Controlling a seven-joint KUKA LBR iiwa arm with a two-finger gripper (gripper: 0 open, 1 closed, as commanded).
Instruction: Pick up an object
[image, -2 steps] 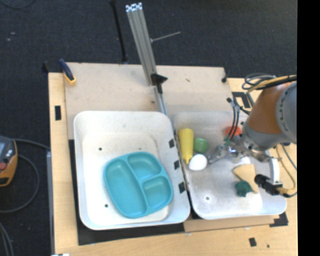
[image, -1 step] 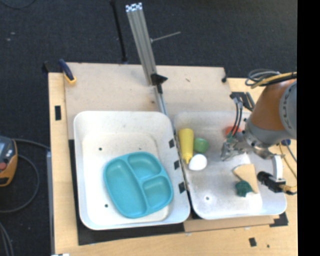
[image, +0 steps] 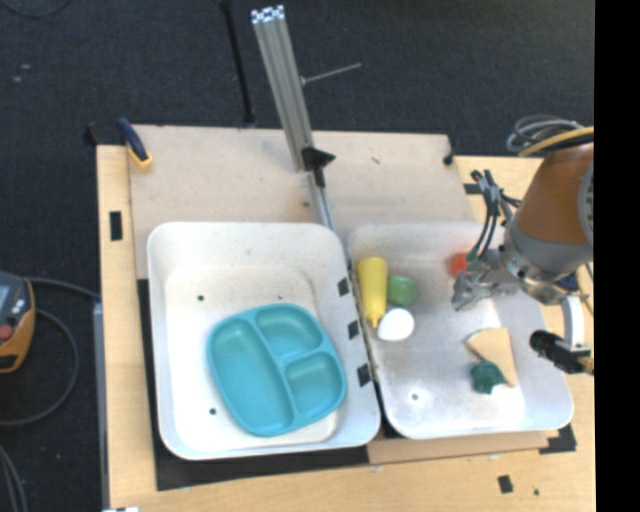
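In the right bin lie a yellow bottle-shaped object, a green ball touching it, and a white egg-shaped object just below both. A tan wedge and a small dark green object sit toward the bin's right side. A small red object shows beside the gripper. My gripper hangs over the right bin's upper right part, just above the tan wedge and right of the green ball. I see nothing held in it.
The left bin holds a blue divided plate. A metal post rises behind the bins at a slant. The arm's orange band and cables crowd the right bin's far right edge.
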